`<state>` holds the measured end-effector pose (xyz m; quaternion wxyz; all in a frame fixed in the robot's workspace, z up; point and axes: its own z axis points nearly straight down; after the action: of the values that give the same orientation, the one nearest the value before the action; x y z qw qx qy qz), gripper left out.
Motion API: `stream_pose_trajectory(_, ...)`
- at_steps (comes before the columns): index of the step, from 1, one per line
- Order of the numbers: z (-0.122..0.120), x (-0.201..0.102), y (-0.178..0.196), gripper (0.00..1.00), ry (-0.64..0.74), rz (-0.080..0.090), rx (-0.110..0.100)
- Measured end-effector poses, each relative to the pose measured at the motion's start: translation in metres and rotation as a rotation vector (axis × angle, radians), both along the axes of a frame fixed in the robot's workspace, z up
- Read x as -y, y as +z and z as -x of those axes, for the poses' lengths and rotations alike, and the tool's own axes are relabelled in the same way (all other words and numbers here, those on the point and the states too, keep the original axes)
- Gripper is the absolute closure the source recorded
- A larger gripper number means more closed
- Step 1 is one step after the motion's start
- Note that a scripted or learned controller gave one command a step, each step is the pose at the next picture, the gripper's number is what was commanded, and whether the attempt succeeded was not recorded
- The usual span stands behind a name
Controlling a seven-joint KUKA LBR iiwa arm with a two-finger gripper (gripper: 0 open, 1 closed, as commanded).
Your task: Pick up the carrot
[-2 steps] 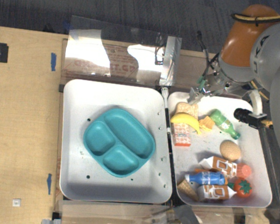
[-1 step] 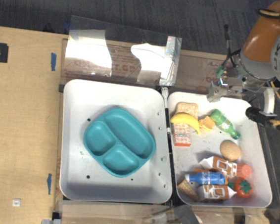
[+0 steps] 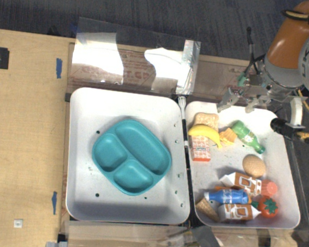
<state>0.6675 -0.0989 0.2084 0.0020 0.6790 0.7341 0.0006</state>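
The right bin [image 3: 290, 162] holds a heap of toy food. A small orange piece [image 3: 228, 136], which I take for the carrot, lies near the bin's far side, between a yellow banana [image 3: 205, 134] and a green bottle [image 3: 248, 134]. Part of it is tucked under the banana's tip. My gripper [image 3: 239, 104] hangs over the far rim of the right bin, up and slightly right of the orange piece and apart from it. Its fingers are spread open with nothing between them.
The left bin [image 3: 90, 108] holds a teal divided plate [image 3: 132, 155]. The right bin also holds a bread slice [image 3: 206, 120], a striped box [image 3: 200, 149], a brown roll [image 3: 254, 166], two cartons [image 3: 244, 183], a blue can [image 3: 228, 197], a cone [image 3: 207, 208] and red fruit [image 3: 268, 208].
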Motion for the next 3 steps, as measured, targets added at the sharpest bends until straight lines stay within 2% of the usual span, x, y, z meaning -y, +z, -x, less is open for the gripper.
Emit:
stream_pose_trajectory(1,0.0260,0.0026,-0.1022,0.00,0.110,0.003,0.014)
stream_pose_trajectory(2,0.0269,0.0038,-0.1048,0.00,0.038,0.004,0.036)
stream_pose_trajectory(3,0.0304,0.0027,-0.1049,0.00,0.110,0.010,0.036)
